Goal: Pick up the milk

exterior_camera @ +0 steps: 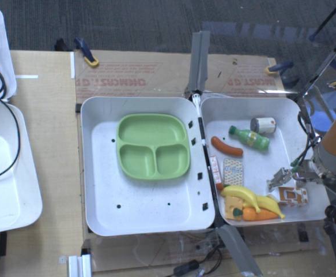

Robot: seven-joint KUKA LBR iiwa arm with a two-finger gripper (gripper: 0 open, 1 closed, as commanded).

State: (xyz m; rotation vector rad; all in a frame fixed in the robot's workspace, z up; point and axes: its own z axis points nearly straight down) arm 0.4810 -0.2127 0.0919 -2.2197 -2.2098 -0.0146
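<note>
Looking at the right bin [289,105], you've got the gripper [280,178] low over its right half, reaching in from the right edge. The fingers [275,181] look spread, with nothing between them. The milk [293,196], a small white and orange-brown carton, lies on the bin floor just below-right of the gripper, close to it; can't tell if they touch.

Rest of that bin:
- banana [253,198] left of the milk, along the front wall
- carrot [259,214] just under the banana, touching it
- cheese wedge [233,206] at the banana's left end
- patterned packet [232,171] above the banana
- narrow box [215,170] against the left wall
- sausage [226,146] up-left, lying at a slant
- green bottle [250,138] on its side, near the back
- small can [263,124] on its side, just above the bottle

Left bin [98,172] holds a green divided plate [154,146], flat, three compartments, near the back-centre. Both bins sit side by side on the worktop [46,85], walls touching.
</note>
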